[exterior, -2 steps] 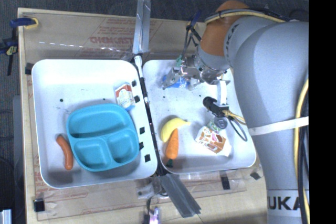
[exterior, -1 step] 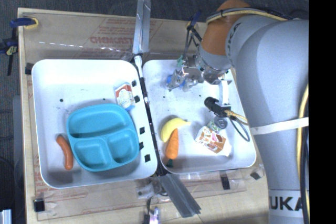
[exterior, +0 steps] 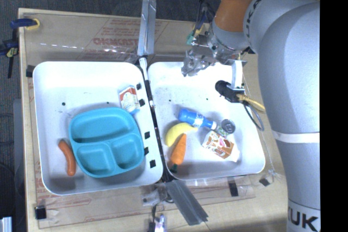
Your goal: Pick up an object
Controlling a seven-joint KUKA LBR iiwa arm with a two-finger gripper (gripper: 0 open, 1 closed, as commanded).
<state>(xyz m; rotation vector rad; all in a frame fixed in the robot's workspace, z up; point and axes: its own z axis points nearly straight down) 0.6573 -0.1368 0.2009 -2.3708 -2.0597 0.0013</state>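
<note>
A dark seam (exterior: 148, 117) runs between the two white bins on the desk (exterior: 81, 41), and everything here is placed from it.

On the view's right of the seam lies the right bin (exterior: 163, 80). Over this bin's far end, a little to the right of the seam's far tip, hang the jaws at the end of the grey arm (exterior: 283, 62). Whether they are apart or together cannot be told at this angle.

The things that could be picked lie nearer the camera:
- A banana (exterior: 176, 132) sits just right of the seam, about halfway along it.
- A carrot (exterior: 178, 150) leans against the banana's near side, its tip pointing towards the seam's near end.
- A blue bottle (exterior: 194, 118) with a white end lies on its side, touching the banana's far edge and pointing away from the seam.
- Farther from the seam is a small round metal cap (exterior: 227, 127).
- Just nearer than the cap lies a white packet (exterior: 220, 145) with red print.

On the view's left of the seam is the left bin (exterior: 43, 79):
- A blue tray (exterior: 106, 141) with three compartments lies flat close to the seam.
- A small red and white carton (exterior: 128, 99) stands beside the seam, at the tray's far corner.
- An orange-red sausage (exterior: 68, 157) lies beyond the tray, well apart from the seam.

A blue clamp (exterior: 22, 23) grips the desk's far left corner, farthest from the seam.
</note>
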